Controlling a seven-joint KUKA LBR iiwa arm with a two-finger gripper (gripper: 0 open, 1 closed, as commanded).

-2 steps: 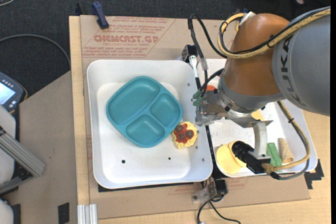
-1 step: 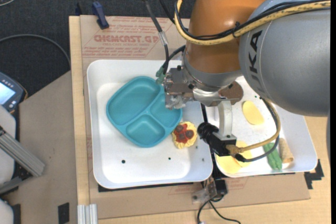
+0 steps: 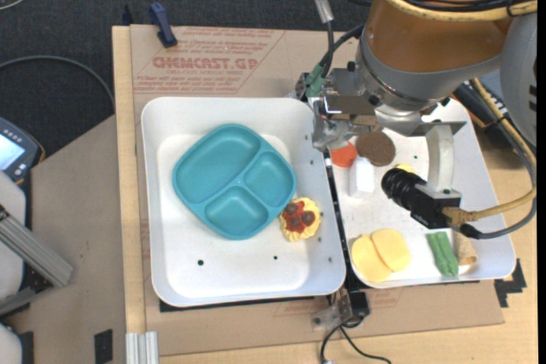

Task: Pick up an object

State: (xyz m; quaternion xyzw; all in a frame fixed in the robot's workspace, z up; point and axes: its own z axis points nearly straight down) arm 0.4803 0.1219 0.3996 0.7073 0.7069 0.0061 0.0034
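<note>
I note the orange item at the right bin's upper left corner, touching the brown disc. The gripper hovers above; jaw state undeterminable. Risk: crowding against the bin wall may spoil a grasp.

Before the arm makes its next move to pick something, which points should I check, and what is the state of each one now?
1. Gripper over a bin: ok, it hangs at the right bin's left wall.
2. Object under it: ok, the orange piece lies just below.
3. Object already held: cannot tell.
4. Room around the target: not ok, the brown disc and white block crowd it, and the wall is close.
5. Left bin items apart: not ok, the yellow toy touches the teal plate.
</note>
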